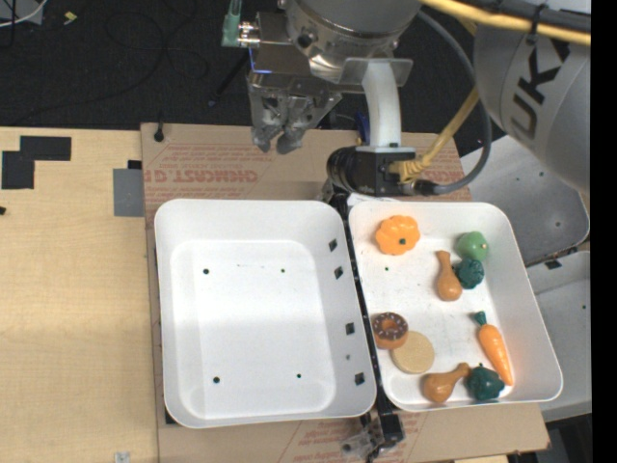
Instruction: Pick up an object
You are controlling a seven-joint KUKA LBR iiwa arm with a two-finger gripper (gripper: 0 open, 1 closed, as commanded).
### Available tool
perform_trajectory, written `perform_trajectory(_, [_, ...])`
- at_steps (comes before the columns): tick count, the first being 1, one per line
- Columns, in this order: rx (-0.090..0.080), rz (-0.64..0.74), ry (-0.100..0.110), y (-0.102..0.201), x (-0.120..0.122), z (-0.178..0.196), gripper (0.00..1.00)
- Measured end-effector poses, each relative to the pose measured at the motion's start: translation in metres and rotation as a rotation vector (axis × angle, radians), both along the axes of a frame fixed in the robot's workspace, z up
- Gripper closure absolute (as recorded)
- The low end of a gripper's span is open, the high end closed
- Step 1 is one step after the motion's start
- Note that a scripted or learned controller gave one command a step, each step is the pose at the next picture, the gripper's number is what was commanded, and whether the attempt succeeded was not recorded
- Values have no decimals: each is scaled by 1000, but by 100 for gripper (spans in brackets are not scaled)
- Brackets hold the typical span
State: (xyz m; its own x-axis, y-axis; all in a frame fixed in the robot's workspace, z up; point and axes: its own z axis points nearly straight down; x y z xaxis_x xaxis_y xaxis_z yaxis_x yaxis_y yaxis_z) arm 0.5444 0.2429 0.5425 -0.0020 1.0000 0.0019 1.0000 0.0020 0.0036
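Pincer [282, 135]: grey metal, two fingers, hanging high above the far edge of the brown cardboard sheet [246, 167], beyond the left white bin [183, 222]. The fingertips sit close together, narrow, with nothing between them. The grey arm [521, 75] reaches in from the right, with a yellow cable [453, 133] looping down beside it.

Left bin: shallow white plastic tray with small dark dots on its floor.

Right white bin [540, 336]: holds all the toy food, well apart from the pincer.
- Orange ribbed toy pumpkin [397, 234] near the far left corner.
- Light green round toy [472, 246] at the far right, with a dark green broccoli-like piece [469, 274] just beside it.
- Tan drumstick-shaped toy [446, 278] touching or nearly touching that dark green piece.
- Brown doughnut with sprinkles [390, 329] by the left wall; a flat beige round biscuit [414, 354] lies against it.
- Orange toy carrot with green top [494, 350] along the right side, lying at a slant.
- Second tan drumstick [443, 384] at the near edge, next to another dark green floret [485, 384].

The bins rest side by side on the cardboard, over a pale wooden worktop [67, 307].
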Motion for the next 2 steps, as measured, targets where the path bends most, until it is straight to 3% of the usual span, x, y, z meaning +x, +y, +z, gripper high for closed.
perform_trajectory(1, [-11,-4,23,-20,13,-215,100])
perform_trajectory(2, [6,4,-9,2,-37,-42,100])
